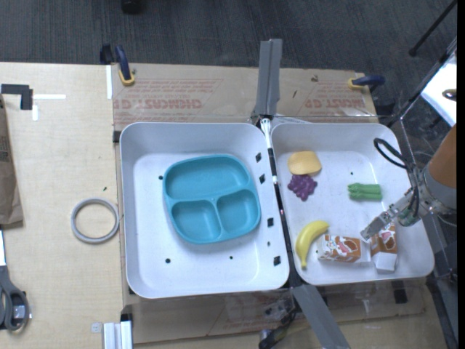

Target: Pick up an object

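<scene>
The right bin (330, 128) holds several toy foods. A yellow bun-like piece (304, 163) and purple grapes (302, 186) lie at its left, and a green vegetable (365, 191) lies further right. Along the front lie a banana (310, 240), a brown-and-white snack packet (341, 249) and a small carton (386, 253). My gripper (376, 227) reaches in from the right edge and sits low, just above the small carton and to the right of the packet. Nothing is visibly lifted.
The left bin (129, 217) holds a blue divided plate (211, 198). A tape ring (95, 219) and scissors (11, 305) lie on the bench to the left. A black cable (392, 153) loops over the right bin's far right corner.
</scene>
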You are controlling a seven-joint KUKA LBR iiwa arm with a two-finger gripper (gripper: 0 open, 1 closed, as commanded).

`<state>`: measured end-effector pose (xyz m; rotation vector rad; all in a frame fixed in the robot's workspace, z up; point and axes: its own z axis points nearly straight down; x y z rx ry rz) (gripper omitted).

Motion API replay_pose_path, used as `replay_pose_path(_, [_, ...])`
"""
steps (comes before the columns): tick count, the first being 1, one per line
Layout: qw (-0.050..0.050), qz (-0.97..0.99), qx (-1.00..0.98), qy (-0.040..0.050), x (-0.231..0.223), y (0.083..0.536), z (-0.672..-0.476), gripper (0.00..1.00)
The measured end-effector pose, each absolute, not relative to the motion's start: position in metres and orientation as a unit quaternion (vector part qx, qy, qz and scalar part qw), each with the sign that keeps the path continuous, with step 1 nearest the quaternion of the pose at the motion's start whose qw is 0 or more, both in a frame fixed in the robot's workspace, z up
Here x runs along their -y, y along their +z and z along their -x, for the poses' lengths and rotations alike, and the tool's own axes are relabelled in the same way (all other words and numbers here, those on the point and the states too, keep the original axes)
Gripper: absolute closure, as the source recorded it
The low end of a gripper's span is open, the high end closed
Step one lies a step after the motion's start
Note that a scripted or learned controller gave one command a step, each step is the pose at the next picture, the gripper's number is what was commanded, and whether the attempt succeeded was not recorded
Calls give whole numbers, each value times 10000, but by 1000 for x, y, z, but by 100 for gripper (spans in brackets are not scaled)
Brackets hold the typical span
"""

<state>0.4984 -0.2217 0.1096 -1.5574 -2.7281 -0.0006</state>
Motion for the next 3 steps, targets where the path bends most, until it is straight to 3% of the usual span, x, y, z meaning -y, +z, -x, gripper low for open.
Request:
replay_pose_path(1, [-9,5093,8606,-1,221,202,-480,0])
replay_pose_path(2, [22,5828,8126,-6,219,96,-570,0])
replay_pose_path(3, [-18,4486,8937,0,216,92,-609,0])
